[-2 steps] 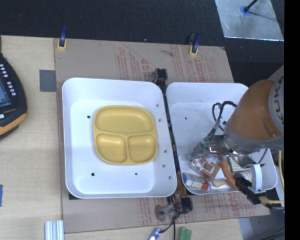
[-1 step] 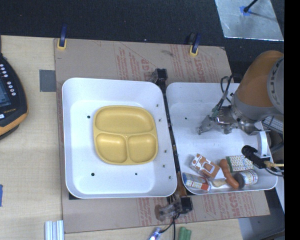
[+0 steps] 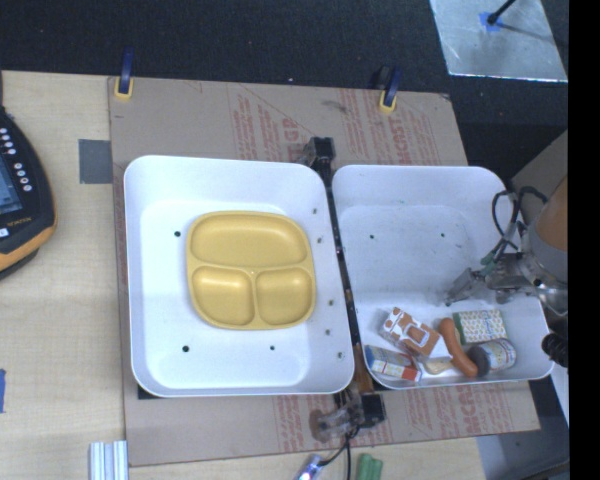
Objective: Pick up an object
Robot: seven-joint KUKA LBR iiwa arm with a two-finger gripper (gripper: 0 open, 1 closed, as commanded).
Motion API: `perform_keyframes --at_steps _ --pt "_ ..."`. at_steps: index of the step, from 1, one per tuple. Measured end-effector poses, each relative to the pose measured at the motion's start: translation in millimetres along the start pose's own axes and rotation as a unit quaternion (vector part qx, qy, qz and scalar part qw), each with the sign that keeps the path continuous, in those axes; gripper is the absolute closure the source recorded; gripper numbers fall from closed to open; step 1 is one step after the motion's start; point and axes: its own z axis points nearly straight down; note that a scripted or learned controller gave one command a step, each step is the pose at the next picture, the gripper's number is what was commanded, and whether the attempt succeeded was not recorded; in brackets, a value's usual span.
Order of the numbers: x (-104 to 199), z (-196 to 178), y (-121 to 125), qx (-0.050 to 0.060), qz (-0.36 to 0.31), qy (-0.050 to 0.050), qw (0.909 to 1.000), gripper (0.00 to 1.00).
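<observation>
Approach step: gripper [image 3: 472, 286], jaws spread and empty, hangs just above the orange sausage [image 3: 458, 346]; next move requires descent onto it.

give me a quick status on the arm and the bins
Tool low in right bin, nothing seen in it. Items piled at bin's near edge. Yellow tray in left bin.
</observation>
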Motion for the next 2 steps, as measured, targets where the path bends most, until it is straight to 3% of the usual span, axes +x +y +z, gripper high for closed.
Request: perform_keyframes --at_steps 1,2 --pt "13 16 114 -0.001 -0.001 0.001 1.0000 0.00" --pt "29 -63 54 0.000 0.000 0.001 1.0000 0.00"
